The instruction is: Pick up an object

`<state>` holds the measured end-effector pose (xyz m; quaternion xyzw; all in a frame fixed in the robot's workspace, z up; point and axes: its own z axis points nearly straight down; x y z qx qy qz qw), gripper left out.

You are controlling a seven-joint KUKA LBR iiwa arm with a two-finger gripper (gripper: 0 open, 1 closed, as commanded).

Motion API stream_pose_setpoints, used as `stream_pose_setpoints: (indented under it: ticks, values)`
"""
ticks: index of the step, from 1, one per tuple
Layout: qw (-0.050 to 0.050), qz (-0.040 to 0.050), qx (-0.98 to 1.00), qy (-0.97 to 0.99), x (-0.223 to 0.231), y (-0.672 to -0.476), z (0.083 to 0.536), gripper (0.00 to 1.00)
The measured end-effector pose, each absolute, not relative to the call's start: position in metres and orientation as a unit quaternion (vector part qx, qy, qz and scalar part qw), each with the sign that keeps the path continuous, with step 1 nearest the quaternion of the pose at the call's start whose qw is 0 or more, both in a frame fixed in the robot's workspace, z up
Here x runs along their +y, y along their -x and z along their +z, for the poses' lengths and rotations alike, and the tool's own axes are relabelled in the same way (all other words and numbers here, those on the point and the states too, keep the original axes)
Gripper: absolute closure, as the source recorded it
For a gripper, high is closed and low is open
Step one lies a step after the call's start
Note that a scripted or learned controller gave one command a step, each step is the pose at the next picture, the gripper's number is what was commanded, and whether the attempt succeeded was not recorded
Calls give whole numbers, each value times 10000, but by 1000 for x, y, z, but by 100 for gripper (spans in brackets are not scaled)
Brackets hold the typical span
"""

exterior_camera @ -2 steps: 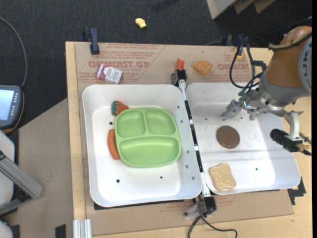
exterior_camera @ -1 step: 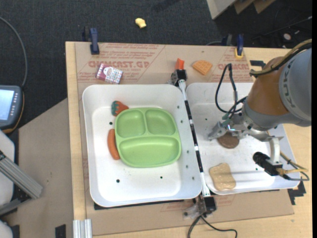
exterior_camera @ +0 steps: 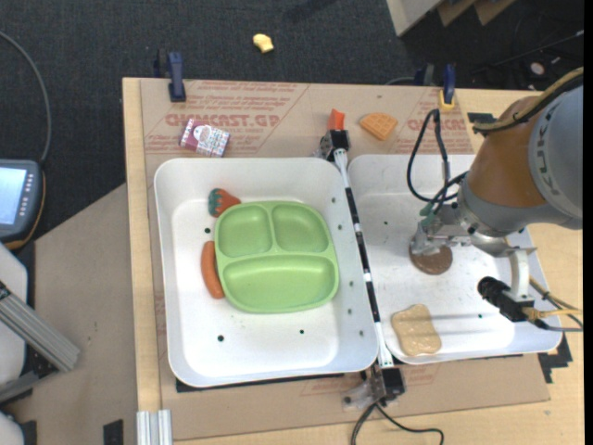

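Note:
In the right bin (exterior_camera: 389,188) my gripper (exterior_camera: 429,246) reaches down at the bin's middle, directly over a small round brown object (exterior_camera: 434,260) that lies on the bin floor. The arm's grey and orange wrist hides the fingers from the camera. A tan bread-shaped piece (exterior_camera: 416,330) lies near the right bin's front edge. In the left bin (exterior_camera: 176,248) a green divided plate (exterior_camera: 275,254) rests, with an orange sausage-like piece (exterior_camera: 212,270) along its left side and a red and green toy (exterior_camera: 221,200) at its upper left corner.
On the cardboard behind the bins lie a small pink packet (exterior_camera: 204,136), an orange cracker (exterior_camera: 378,125) and a small orange-topped item (exterior_camera: 335,119). Blue clamps (exterior_camera: 174,74) hold the board's back edge. A black cable (exterior_camera: 424,156) loops over the right bin.

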<state>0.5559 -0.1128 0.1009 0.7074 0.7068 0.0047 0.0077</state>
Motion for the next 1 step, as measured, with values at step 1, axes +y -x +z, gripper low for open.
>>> stream_pose_setpoints:
  ticks: [1]
  values:
    - [68, 41, 7067, -7075, -113, -555, 100, 0]
